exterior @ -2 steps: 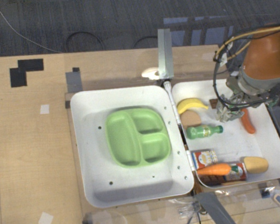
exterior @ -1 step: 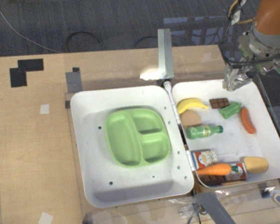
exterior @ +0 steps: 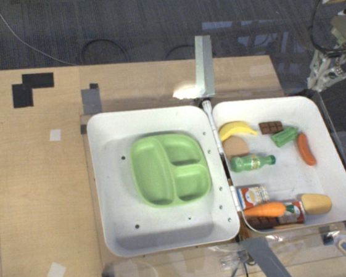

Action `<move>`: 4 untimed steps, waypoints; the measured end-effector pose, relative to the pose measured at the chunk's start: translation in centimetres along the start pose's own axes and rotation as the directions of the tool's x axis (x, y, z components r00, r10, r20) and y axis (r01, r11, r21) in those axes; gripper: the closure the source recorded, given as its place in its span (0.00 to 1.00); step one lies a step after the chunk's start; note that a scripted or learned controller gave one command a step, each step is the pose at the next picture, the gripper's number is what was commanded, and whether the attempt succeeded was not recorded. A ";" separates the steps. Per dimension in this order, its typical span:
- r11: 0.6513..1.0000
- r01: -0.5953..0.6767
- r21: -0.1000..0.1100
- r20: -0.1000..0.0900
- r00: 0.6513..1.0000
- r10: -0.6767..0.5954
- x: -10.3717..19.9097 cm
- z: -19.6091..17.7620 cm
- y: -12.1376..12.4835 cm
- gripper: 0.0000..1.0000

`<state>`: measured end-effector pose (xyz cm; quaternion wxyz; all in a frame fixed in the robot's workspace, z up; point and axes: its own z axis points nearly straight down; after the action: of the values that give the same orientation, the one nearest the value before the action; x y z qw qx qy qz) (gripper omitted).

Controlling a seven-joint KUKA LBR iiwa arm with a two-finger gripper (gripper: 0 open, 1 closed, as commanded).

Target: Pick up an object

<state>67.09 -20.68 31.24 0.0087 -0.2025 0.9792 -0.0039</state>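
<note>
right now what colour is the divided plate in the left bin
Light green; the divided plate shows best in the camera view.

So here's my pile in the right bin (exterior: 319, 118). Yellow banana (exterior: 236, 129) up at 10 o'clock, with a tan bread-looking lump (exterior: 235, 146) just below it. Green bottle (exterior: 251, 162) lies on its side near the left wall, cap toward 3 o'clock. Brown chocolate bar (exterior: 270, 127) sits at 12, touching a green pepper-ish piece (exterior: 284, 136). Orange-red sausage (exterior: 306, 149) lies lengthwise at 3 o'clock, apart from the rest. Down at 6: small carton (exterior: 252, 194), an orange carrot (exterior: 265, 210) lying across a dark can (exterior: 281, 216), and a tan potato thing (exterior: 316, 203) touching the can's end.
</note>
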 end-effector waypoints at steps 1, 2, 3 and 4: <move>1.000 0.005 0.002 0.009 1.000 -0.005 -0.4 -1.2 0.2 1.00; 1.000 0.006 0.007 0.021 1.000 -0.007 -0.7 -2.6 0.2 1.00; 1.000 0.008 0.013 0.033 0.999 -0.008 -1.0 -4.1 0.3 1.00; 1.000 0.009 0.018 0.045 0.999 -0.010 -1.2 -5.6 0.3 1.00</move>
<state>68.00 -19.93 36.84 0.0324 -0.2070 0.9778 -0.0083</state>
